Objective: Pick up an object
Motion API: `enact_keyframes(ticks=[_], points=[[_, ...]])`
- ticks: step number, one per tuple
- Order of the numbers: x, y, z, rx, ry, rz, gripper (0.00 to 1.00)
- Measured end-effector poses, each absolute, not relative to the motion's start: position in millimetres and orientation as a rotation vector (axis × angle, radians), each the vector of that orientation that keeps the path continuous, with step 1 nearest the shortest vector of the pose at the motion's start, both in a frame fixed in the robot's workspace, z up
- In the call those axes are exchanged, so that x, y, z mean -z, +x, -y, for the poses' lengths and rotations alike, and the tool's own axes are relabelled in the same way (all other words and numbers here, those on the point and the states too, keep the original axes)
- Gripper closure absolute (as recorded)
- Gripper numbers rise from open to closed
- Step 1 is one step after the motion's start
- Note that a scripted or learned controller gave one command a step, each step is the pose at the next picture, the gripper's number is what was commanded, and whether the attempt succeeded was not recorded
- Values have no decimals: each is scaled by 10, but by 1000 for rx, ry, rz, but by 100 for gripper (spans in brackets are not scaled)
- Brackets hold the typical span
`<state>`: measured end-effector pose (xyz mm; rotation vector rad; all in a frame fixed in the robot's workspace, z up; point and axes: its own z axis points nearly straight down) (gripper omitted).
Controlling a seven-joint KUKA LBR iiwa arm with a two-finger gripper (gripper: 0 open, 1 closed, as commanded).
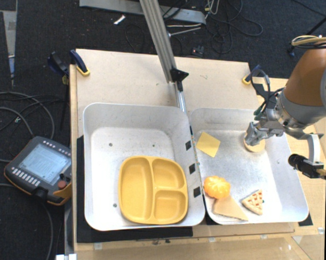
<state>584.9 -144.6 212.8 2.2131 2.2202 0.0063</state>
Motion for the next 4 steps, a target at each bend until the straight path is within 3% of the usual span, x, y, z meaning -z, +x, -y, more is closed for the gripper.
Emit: enact_keyframes(ticks=[1,4], points=[[-2427,5863,1445,-4,2214,-2222,100],[-2513,6153,-55,-3,2212,-2229,100]])
